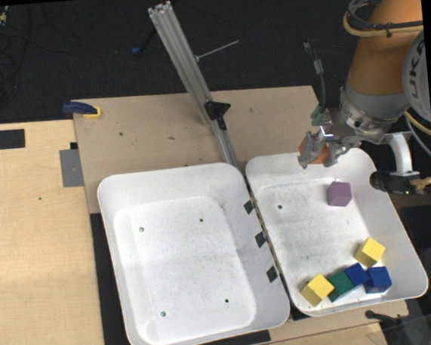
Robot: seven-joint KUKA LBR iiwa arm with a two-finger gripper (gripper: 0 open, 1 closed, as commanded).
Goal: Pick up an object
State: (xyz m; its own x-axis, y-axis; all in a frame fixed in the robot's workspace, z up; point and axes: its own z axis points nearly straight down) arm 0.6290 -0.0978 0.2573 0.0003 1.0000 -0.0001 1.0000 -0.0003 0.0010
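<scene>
My gripper (316,151) hangs over the far edge of the right bin (276,171), raised above the rim. A small orange block (309,154) shows between its fingers, which are shut on it. Below and to the right, a purple block (339,193) lies on the bin floor. At the bin's near right corner sits a cluster: a yellow block (371,251), a second yellow block (316,289), a green block (340,283) and two blue blocks (356,273) (378,279).
The left bin (126,186) lies beside the right one, with black clips (260,239) along the shared edge. A slanted aluminium rail (186,64) rises behind the bins. The arm's orange band (384,38) stands at the far right.
</scene>
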